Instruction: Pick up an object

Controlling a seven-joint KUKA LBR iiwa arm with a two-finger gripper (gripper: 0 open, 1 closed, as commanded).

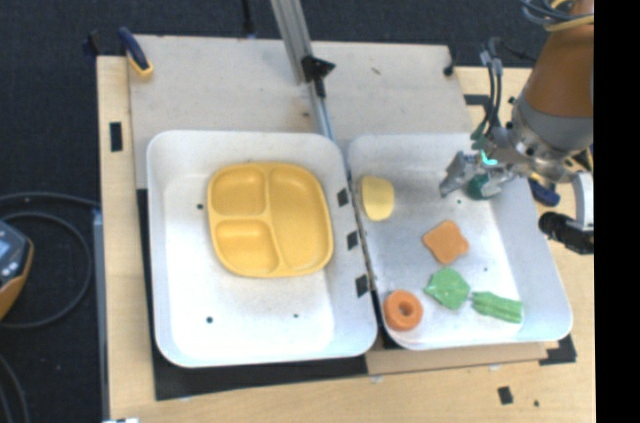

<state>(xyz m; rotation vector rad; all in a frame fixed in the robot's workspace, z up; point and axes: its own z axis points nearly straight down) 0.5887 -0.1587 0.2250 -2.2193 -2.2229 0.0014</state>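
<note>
Fingers (458,175) spread apart, nothing between them, white bin floor visible in the gap. Poised over the upper part of the right bin (540,306), near its back wall, at the end of the arm (560,91) reaching in from the right. Touching none of the loose things.

Five loose things in the right bin, all well short of the fingers:
- yellow lump (377,198) by the left wall, level with the fingers but well to their left
- orange block (445,241) near the middle, closest to the fingers, below and slightly left of them, apart from them
- orange ring (403,309) lying flat in the front left corner
- green lump (447,289) just right of the ring, below the block
- green bar (497,307) lying just beside the green lump, to its right, near the front wall; hard to say whether touching it

In the left bin (165,311), a yellow tray (270,218) with three compartments, lying flat towards the back, nothing in it.

Both bins side by side on the tabletop (400,71). Behind them, a metal post (285,1) slanting up from between the bins, and a blue clamp (135,51) at the back left corner.
</note>
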